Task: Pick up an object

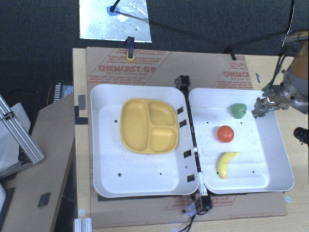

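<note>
Green object (238, 110) lies just beside the end effector (258, 108).

A dark carpeted floor (38, 37) is seen behind and to the left of the pincer (259, 108), well apart from it. A shiny metal sheet (115, 13) lies on that floor, far up and left of the pincer, with a bit of blue tape (112, 10) on it. A pale wooden table (79, 76) is spread below and left of the pincer, covered by a brown printed board (135, 66). A yellow clamp (130, 50) is fixed at the board's far edge. Aluminium framing (17, 134) is seen at the far left. Even, soft light is cast over all.
</note>
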You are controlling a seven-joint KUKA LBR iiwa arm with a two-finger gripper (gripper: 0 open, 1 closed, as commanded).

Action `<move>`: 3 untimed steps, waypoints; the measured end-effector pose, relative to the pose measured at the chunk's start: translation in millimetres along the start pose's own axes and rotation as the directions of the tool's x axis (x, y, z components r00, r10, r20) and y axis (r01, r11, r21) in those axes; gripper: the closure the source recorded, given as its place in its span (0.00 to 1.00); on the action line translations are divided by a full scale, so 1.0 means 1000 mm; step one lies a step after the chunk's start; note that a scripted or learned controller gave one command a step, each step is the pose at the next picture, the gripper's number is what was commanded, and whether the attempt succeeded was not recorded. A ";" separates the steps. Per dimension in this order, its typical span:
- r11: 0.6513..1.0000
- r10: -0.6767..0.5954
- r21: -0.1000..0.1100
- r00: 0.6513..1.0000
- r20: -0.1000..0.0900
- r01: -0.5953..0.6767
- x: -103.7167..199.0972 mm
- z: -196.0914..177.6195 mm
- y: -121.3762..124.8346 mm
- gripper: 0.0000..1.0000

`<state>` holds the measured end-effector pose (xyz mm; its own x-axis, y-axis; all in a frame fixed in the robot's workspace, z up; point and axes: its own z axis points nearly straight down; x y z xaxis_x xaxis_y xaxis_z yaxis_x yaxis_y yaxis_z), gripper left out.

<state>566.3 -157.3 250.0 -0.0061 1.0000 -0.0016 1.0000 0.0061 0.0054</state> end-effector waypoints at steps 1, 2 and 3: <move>1.000 -0.002 0.004 1.000 -0.002 0.002 0.054 0.014 -0.005 1.00; 1.000 -0.003 0.005 1.000 -0.003 0.003 0.106 0.023 -0.020 1.00; 1.000 -0.003 0.005 1.000 -0.003 0.003 0.159 0.033 -0.026 1.00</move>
<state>539.2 1.9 216.4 -0.0092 1.0000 0.0014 1.0000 0.0092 0.0005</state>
